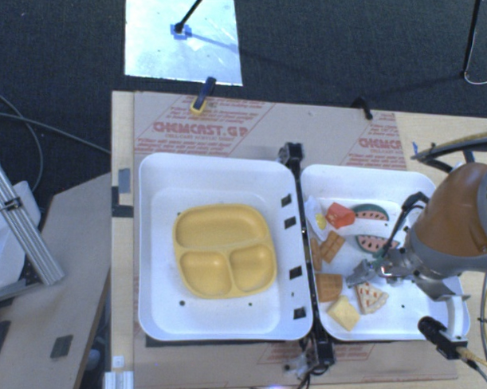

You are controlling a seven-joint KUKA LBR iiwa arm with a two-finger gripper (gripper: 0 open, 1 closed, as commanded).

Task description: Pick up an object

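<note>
The right bin [364, 173] holds several toy food pieces: a red block [339, 215], two watermelon slices [371, 211] [372, 243], a brown cracker [331, 247], a toast square [329, 286], a yellow cheese wedge [344, 314] and a pizza slice [372, 298]. My gripper [373, 271] hangs low over the middle of this bin, just above the pizza slice and right of the toast. The grey wrist and orange band cover the bin's right part. Nothing shows as held.
The left bin [147, 226] carries a yellow divided plate [224, 250]. A black clip rail [300, 231] runs between the bins. Cardboard lies under both. A metal frame [19, 222] stands at far left, and cables run at the right edge.
</note>
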